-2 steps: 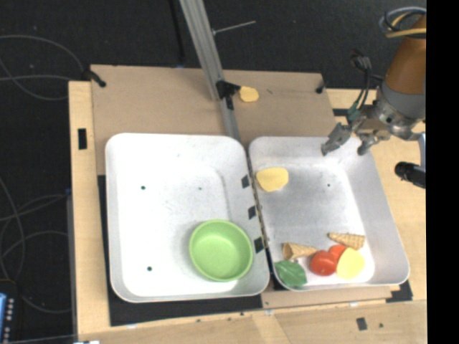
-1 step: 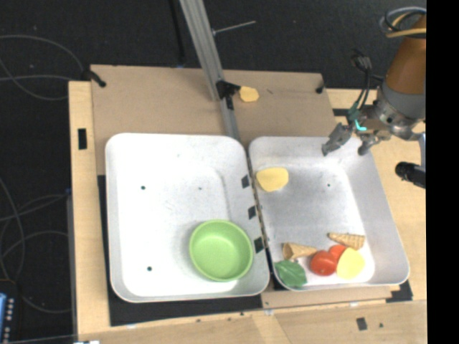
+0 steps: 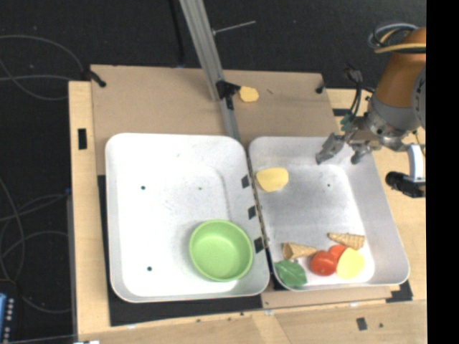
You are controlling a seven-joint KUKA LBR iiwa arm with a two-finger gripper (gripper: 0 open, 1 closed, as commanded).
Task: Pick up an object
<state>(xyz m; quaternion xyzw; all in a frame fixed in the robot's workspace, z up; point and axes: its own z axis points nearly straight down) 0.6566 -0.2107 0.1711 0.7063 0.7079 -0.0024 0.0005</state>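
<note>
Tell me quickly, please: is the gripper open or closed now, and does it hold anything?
Gripper: open, fingers spread, holding nothing, above the far right corner of the right bin.

Robotics lab or test cell, not a home. The bench (image 3: 179, 99) was a plain tan board laid over a black floor mat, with loose cables (image 3: 32, 63) trailing on the dark carpet at the left. Two shallow white bins (image 3: 143, 163) sat side by side, clipped together at the middle, holding only toy items: a green bowl (image 3: 220, 249), plastic food pieces (image 3: 333, 260). An aluminium extrusion post (image 3: 204, 45) rose from the back of the bench. An industrial arm (image 3: 398, 84), grey with an orange band, reached in from the right. Black brackets pinned the board's corners.
</note>
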